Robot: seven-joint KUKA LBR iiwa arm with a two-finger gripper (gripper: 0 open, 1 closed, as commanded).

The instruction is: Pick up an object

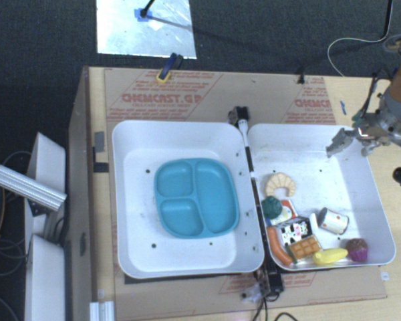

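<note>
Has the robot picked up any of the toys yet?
Not yet. The gripper hangs over the right bin's far corner with nothing between its fingers. The toys lie bunched at the bin's near end: croissant, small can, banana, purple ball. The blue divided plate sits in the left bin. Reaching, gripping and lifting remain.

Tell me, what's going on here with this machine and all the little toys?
A robot arm reaches in from the right, and its gripper hangs over the far corner of the right bin. Its job is to pick something up, but it holds nothing yet. The toys lie heaped at the near end of that bin: a croissant, a yellow banana, a purple piece, a small white can and others. The left bin holds a blue divided plate.
</note>
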